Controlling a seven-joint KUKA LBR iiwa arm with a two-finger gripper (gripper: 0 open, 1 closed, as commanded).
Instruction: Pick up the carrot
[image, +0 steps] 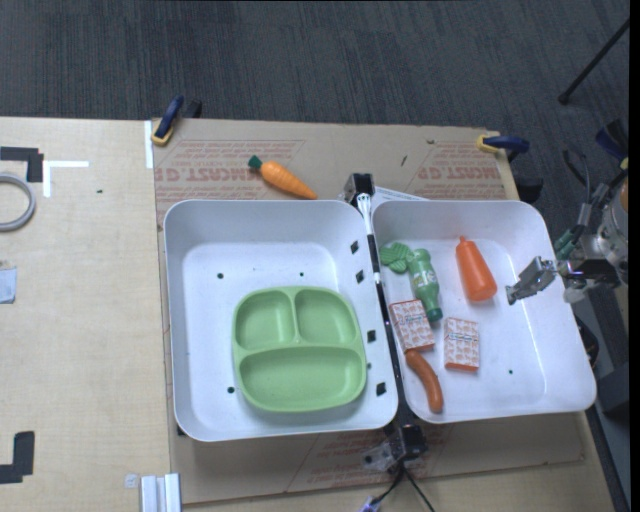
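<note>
Starting on the left, we've got the left bin holding a green divided plate, sitting a bit toward its lower right. Behind that bin, out on the cardboard and not in any container, lies the carrot; its long axis runs on a diagonal, green top toward the upper left and orange tip toward the lower right, close to the bin's back rim. Moving over, the right bin has a green bottle with a leafy green piece next to it, two small red-and-white cartons, a sausage near the front left corner, and a chunky orange piece standing apart. The gripper reaches in from the right, over that bin's right side, well away from the carrot. We can't tell how far apart its fingers are, and we see nothing held between them.
</note>
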